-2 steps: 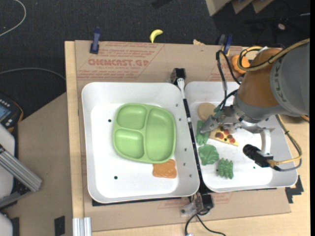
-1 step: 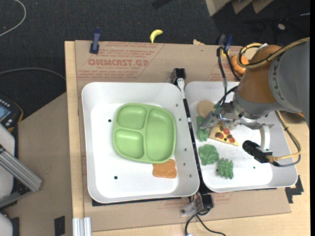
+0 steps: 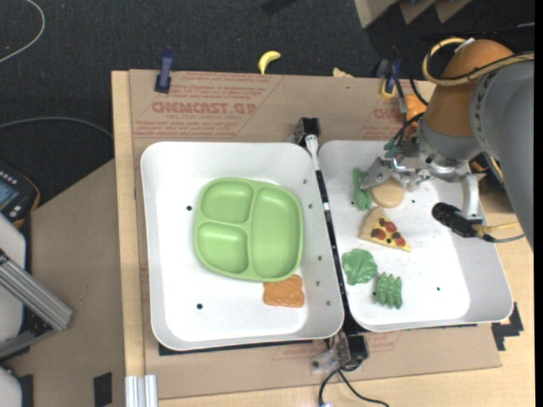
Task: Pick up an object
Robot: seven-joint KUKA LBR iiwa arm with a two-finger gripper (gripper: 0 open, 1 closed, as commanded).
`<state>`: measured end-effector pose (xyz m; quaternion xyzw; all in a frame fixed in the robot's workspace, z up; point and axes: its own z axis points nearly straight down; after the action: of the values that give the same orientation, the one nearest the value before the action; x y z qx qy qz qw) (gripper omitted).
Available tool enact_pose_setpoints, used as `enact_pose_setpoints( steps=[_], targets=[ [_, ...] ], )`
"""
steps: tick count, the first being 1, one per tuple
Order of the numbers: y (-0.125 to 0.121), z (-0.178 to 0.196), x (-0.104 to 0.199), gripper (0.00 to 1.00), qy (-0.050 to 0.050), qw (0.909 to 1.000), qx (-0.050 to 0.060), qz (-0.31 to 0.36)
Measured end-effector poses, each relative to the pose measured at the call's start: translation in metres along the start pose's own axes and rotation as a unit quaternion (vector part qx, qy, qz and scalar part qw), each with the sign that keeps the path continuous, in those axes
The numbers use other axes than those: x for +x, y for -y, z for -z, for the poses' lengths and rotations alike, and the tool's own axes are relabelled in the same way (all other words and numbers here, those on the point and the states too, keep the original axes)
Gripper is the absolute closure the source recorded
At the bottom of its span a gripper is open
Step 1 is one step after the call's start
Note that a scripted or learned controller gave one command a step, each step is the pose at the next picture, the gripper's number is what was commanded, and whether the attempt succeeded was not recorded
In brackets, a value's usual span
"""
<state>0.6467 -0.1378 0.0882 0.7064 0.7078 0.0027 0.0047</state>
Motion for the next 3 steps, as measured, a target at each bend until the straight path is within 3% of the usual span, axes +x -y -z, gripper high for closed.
enact_pose_setpoints(
  steps=[1, 2, 3],
  targets=[
    [0.001, 0.013, 0.001, 1.0, 0.001, 1.0, -0.001, 0.0],
    [0.04, 0.103, 0.056, 1.0, -0.002, 1.0, 0.003, 0.001],
    [0.068, 0.097, 0.113, 1.0, -0.003, 1.0, 0.008, 0.002]
  ],
)
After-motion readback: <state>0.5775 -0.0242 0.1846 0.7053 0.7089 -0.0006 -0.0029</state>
